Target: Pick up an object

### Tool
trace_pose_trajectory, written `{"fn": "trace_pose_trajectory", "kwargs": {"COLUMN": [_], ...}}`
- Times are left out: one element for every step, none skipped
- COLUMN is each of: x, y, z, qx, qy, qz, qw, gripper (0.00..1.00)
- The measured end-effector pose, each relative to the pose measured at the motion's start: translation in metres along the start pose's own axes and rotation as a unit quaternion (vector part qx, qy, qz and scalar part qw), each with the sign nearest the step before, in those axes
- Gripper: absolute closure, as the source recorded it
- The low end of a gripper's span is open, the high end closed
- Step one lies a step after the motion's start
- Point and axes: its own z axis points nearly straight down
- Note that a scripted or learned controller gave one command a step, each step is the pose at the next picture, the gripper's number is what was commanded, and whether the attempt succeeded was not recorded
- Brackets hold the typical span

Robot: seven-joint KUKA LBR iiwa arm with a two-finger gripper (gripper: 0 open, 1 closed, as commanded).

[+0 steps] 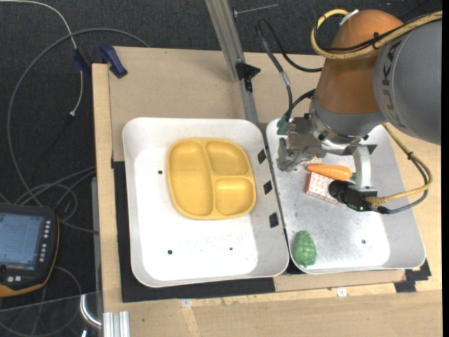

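Pincer (298, 153) hangs low in the right bin (393, 251) by the carrot (330, 169); can't tell its state. Next: close, lift.

I work in a robotics lab: 2 white bins (140, 258) on a plywood surface (182, 83), loose cables (42, 104) across dark carpet, a teach pendant (24, 248) alongside.

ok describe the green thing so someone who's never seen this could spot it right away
Take the right bin of the two white bins, the one under the arm. Go to its near left corner, beside the wall it shares with the left bin. The small bumpy green object lies there alone, well clear of the orange carrot and red-patterned packet farther back under the gripper.
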Motion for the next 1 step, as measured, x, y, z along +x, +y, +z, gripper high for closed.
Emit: {"fn": "trace_pose_trajectory", "kwargs": {"x": [0.0523], "y": [0.0145], "z": [0.0128], "qx": [-0.003], "qy": [-0.001], "qz": [0.0], "qw": [1.0], "gripper": [1.0]}}
